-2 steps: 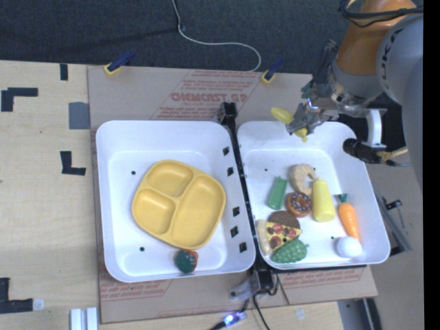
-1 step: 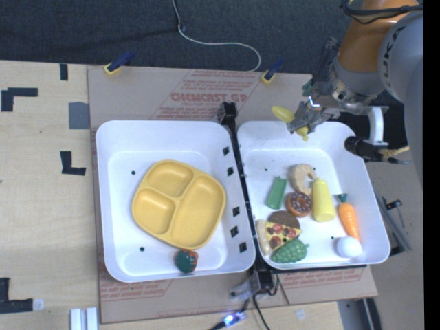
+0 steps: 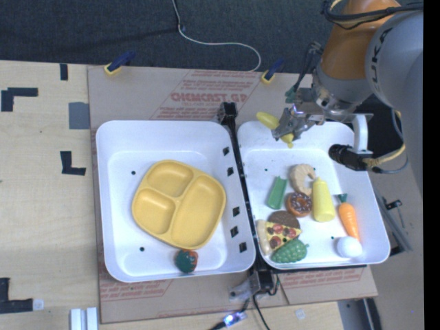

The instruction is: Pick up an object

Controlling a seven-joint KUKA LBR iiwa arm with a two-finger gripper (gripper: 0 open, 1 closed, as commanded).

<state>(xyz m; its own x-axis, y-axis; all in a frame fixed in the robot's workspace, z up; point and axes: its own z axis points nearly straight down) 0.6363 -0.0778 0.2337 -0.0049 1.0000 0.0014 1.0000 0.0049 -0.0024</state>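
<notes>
The hand (image 3: 287, 130) pinches a slim, smooth yellow banana (image 3: 269, 121).

1. Two white bins: left bin (image 3: 110, 184), right bin (image 3: 371, 215).
2. A plain yellow divided plate (image 3: 179, 203) in the frame's lower left centre.
3. Below it, a small green and red toy (image 3: 185, 260).
4. At the upper right, a grey arm (image 3: 405, 47) with an orange band (image 3: 350, 36).
5. A yellow piece (image 3: 268, 120) near the dark gripper (image 3: 287, 130).
6. In the right bin: green stick (image 3: 276, 192), brown doughnut with speckles (image 3: 298, 203), yellow bottle (image 3: 322, 200), orange carrot (image 3: 349, 218), white egg (image 3: 349, 247), red-spotted pizza slice (image 3: 276, 236), green bumpy piece (image 3: 290, 251).
</notes>
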